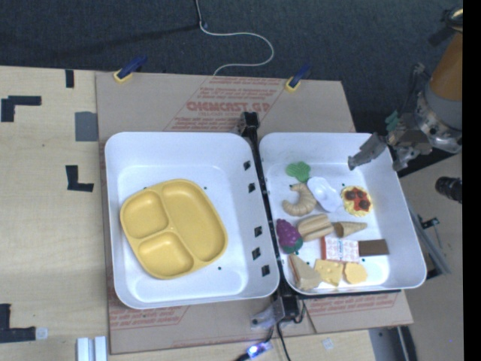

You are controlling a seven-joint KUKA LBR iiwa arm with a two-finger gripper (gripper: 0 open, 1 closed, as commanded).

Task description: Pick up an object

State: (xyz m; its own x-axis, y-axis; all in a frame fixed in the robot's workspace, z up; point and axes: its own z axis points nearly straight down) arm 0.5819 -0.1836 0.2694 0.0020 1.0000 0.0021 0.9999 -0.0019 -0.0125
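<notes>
Toy food [323, 235] in rt bin [402, 201], cardboard [225, 104] reads "CHEMCAST GP"

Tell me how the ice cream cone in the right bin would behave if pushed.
The ice cream cone lies on its side and tapers, so it would probably roll in a curve. It looks like small toy food, likely light. Neighbouring pieces crowd it, so it may nudge them.

Divided tray [173, 226] is lying in L bin [120, 153]; toy foods [323, 232] are lying clustered in R bin [406, 224], w/ gripper [362, 156] hanging over its far-R rim.
</notes>
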